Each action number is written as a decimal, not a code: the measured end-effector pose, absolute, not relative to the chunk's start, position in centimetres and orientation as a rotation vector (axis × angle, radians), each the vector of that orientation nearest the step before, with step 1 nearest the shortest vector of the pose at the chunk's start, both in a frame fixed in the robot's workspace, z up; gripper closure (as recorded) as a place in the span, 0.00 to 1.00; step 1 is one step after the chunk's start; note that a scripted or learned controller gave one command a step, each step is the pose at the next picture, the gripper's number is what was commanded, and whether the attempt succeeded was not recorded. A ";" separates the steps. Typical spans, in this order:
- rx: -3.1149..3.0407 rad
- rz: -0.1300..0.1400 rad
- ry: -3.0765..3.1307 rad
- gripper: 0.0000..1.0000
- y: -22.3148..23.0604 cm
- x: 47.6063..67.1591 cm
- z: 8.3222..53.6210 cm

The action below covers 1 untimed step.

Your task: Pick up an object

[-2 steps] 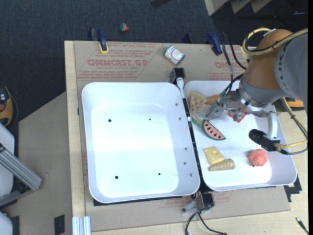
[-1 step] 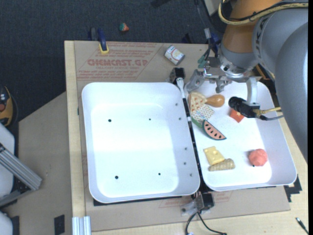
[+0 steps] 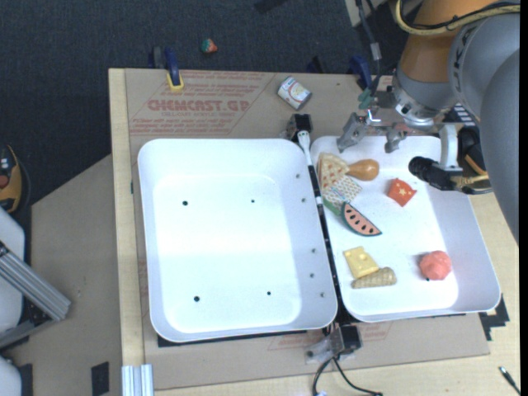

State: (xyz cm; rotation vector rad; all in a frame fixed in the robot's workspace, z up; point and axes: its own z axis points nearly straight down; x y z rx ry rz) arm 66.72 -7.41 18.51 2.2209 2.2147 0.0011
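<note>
The right bin (image 3: 462,246) holds several toy foods. There is a waffle piece (image 3: 331,170), a brown drumstick (image 3: 362,169), a red cube (image 3: 401,192), a watermelon slice (image 3: 360,220), a yellow cheese wedge (image 3: 360,260), a tan cone (image 3: 375,279) and a pink ball (image 3: 436,265). My gripper (image 3: 368,138) hangs over the bin's back edge, just behind the drumstick. Its fingers are spread open with nothing between them.
The left bin (image 3: 157,221) lies beside the right one, and they meet along a black seam. A small white box (image 3: 294,93) and blue clamps (image 3: 173,68) sit on the board behind the bins. The arm's black cabling (image 3: 441,174) overhangs the right bin's far right side.
</note>
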 end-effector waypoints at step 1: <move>2.233 0.006 2.214 0.00 -12.2 60.4 8.3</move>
